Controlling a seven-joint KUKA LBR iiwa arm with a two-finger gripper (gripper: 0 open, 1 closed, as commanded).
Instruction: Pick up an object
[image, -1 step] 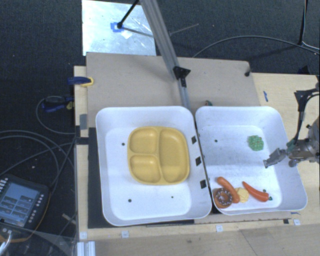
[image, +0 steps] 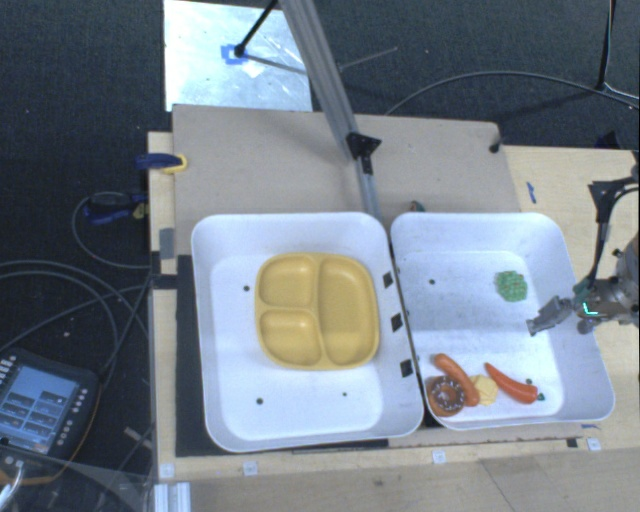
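We see the tool (image: 548, 318) low over the right bin (image: 470, 245), near its right edge, with nothing visibly between its tips; whether it is released or clenched we cannot tell at this size. Candidate things all sit in that bin: a green piece (image: 511, 286) just beside the tool, toward the far right corner, and along the near edge a donut (image: 444, 395), a sausage (image: 455, 374), a small yellow piece (image: 486, 389) and a red-orange pepper (image: 511, 383), crowded close, some touching. We judge this as the approach step, no grasp yet. The next move calls for picking one target: the green piece stands alone with open floor all round, an easier descent; the near-edge cluster risks the bin wall and neighbours. The left bin (image: 225, 300) holds a yellow tray (image: 318, 309) at its middle. Both bins rest on the counter (image: 260, 150).
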